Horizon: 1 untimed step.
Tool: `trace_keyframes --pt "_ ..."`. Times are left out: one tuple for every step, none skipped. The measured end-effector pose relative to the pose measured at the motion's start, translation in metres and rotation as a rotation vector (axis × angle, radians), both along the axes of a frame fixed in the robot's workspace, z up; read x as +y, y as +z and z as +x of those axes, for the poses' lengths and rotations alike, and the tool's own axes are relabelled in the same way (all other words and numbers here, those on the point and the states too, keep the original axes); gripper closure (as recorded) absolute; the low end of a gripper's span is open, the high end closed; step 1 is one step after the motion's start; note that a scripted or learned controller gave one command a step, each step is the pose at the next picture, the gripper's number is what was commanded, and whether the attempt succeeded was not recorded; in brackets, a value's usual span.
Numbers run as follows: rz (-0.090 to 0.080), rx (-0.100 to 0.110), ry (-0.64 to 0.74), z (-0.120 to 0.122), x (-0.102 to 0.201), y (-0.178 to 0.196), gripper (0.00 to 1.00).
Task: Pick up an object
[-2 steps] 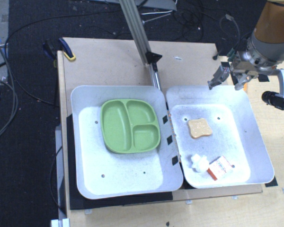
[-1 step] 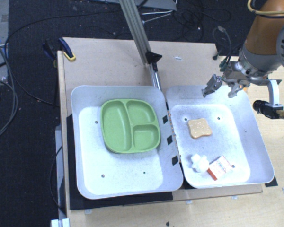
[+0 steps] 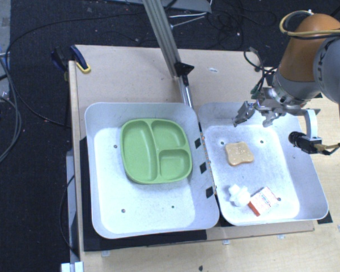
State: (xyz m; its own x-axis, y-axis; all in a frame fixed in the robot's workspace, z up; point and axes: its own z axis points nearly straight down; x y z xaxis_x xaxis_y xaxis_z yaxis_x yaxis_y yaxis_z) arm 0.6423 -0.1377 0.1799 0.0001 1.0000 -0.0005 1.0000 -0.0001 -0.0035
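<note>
In the right bin (image 3: 294, 169) lie a tan slice of toast (image 3: 238, 153), a small white lump (image 3: 238, 195) and a red-and-white packet (image 3: 263, 201) near the front. My gripper (image 3: 255, 115) hovers over the bin's far edge, above and behind the toast, with its two fingers spread apart and nothing between them. The grey arm with its orange band reaches in from the upper right.
The left bin (image 3: 107, 203) bears a green divided plate (image 3: 156, 151). A metal pole (image 3: 169, 44) slants down to the bins' far junction. Black clips (image 3: 204, 166) sit along the seam between the bins. Cables lie on the dark floor beyond the bench.
</note>
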Motion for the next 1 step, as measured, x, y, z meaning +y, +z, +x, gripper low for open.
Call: trace_keyframes --pt "0.001 0.001 -0.001 -0.0106 -0.0026 -0.0542 0.00"
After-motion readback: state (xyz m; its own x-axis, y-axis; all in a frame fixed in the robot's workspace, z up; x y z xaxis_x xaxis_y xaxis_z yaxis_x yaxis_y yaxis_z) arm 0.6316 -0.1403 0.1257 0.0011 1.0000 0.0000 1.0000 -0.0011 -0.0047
